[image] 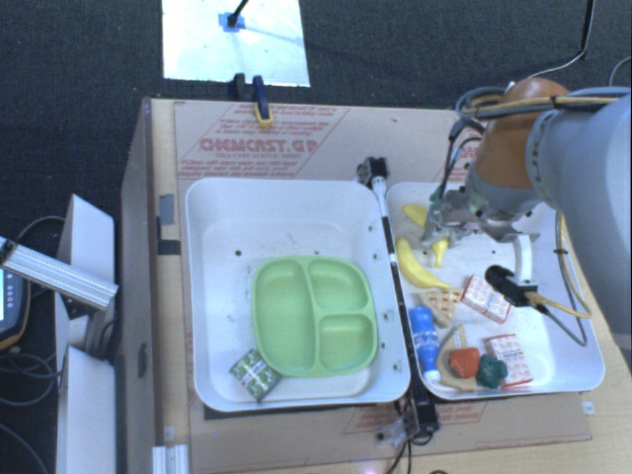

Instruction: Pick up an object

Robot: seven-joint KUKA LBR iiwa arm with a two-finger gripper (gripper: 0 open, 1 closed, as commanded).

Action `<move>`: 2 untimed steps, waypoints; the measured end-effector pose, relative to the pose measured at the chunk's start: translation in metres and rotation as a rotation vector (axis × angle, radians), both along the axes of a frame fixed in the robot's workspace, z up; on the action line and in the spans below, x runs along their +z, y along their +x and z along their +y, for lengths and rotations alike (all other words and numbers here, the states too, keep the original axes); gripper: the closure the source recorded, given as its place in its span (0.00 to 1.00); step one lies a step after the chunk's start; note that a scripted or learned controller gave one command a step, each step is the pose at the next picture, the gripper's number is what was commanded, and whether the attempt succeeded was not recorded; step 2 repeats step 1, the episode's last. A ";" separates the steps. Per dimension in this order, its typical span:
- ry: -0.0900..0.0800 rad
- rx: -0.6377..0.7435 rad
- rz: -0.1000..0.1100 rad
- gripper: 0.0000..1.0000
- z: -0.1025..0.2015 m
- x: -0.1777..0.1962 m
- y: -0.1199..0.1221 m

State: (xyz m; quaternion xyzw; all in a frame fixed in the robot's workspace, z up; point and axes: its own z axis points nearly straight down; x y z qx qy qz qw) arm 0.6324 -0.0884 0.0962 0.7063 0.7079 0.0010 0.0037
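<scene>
My gripper [441, 230] hangs low over the far left part of the right bin [568, 358]. Directly under it is a small yellow piece [437, 254], and a second yellow piece [415, 212] lies just to its left. A banana [420, 269] lies along the bin's left wall, just in front of the gripper. Nearer the front are a blue bottle [423, 332], a waffle [441, 306], two red-and-white cartons [486, 299] [509, 356], an orange-red toy [462, 361] and a green toy [490, 370]. I cannot see anything held.
The left bin [212, 265] holds a green divided plate [314, 316] and a small green checked packet [255, 373] at its front left. A black-topped divider [387, 235] runs between the bins. The arm's grey body covers the right bin's far right corner.
</scene>
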 end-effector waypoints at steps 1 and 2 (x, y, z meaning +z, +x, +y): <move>0.004 0.002 0.002 1.00 0.045 0.117 -0.047; 0.004 0.002 0.002 1.00 0.045 0.117 -0.047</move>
